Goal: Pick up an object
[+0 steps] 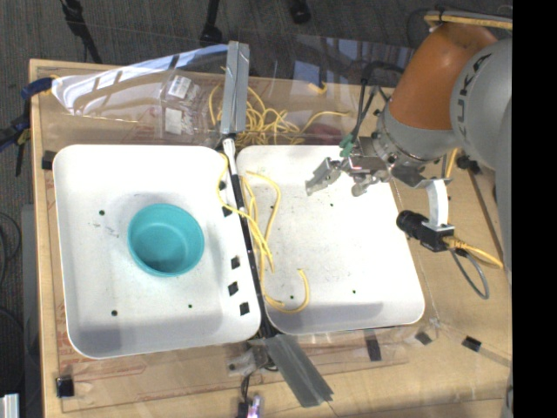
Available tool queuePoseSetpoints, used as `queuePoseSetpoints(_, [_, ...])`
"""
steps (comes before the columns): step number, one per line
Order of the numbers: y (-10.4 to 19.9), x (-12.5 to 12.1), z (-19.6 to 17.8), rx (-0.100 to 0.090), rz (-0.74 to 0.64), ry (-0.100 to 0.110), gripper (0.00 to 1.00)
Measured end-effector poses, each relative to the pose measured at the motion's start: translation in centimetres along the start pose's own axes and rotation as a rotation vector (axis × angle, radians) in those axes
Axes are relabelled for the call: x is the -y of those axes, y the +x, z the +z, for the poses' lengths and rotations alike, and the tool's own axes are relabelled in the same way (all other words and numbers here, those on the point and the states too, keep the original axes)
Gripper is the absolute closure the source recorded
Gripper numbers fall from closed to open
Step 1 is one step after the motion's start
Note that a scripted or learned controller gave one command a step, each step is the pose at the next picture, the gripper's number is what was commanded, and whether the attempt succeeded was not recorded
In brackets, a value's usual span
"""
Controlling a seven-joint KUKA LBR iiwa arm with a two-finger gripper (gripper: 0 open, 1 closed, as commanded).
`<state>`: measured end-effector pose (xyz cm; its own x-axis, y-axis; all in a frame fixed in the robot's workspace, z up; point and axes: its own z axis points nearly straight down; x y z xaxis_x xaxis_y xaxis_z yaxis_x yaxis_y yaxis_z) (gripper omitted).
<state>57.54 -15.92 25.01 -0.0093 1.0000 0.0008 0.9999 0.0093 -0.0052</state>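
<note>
A teal bowl [166, 239] sits upright in the left white bin [87, 320]. My gripper [340, 182] hangs over the far part of the right white bin [383, 294], well away from the bowl. Its two grey fingers [319, 178] are spread apart, so it is open with nothing between them. Thin yellow cords [264, 225] lie along the left side of the right bin, a short way left of the gripper.
A grey divider bar [244, 251] runs between the bins. More yellow cord [261, 120] and clear plastic sheeting [130, 90] lie behind the bins. A black connector with a yellow cable [426, 230] hangs at the right bin's right edge.
</note>
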Motion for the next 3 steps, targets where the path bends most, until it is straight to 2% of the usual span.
queuePoseSetpoints(1, [2.8,1.6,13.0,-0.001,-0.007,0.003,0.00])
queuePoseSetpoints(2, [4.2,-7.9,15.7,0.005,-0.026,-0.004,0.00])
queuePoseSetpoints(3, [4.4,-8.0,14.7,0.002,-0.033,-0.002,1.00])
